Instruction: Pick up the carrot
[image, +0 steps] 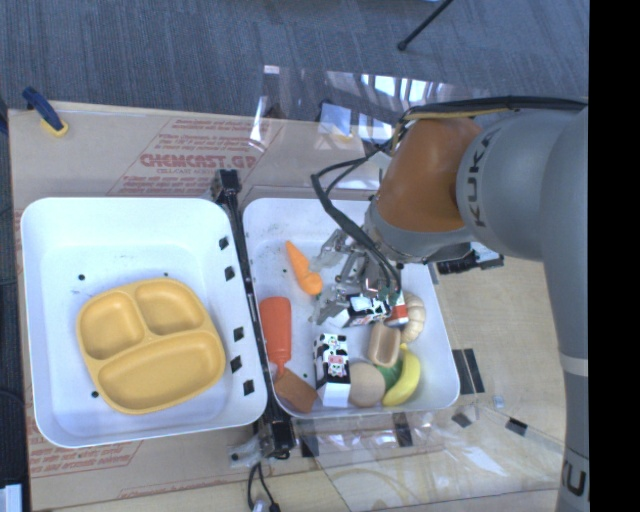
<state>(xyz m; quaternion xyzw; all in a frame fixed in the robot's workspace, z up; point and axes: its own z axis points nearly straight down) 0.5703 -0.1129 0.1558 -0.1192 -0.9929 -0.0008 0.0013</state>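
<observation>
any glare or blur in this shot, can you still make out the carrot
Camera view: bright glare on the clear sheet behind the bins; the carrot is sharp and evenly lit in the right bin; the pincer reads as cluttered metal, soft in detail.

Tray (150, 345) in left bin (60, 225); carrot (303, 267) in right bin (268, 222)

Grey ribbed carpet (150, 45) covers the floor at the far side, and brown printed cardboard (185, 150) lines the pale bench (500, 440) beneath the bins.
</observation>
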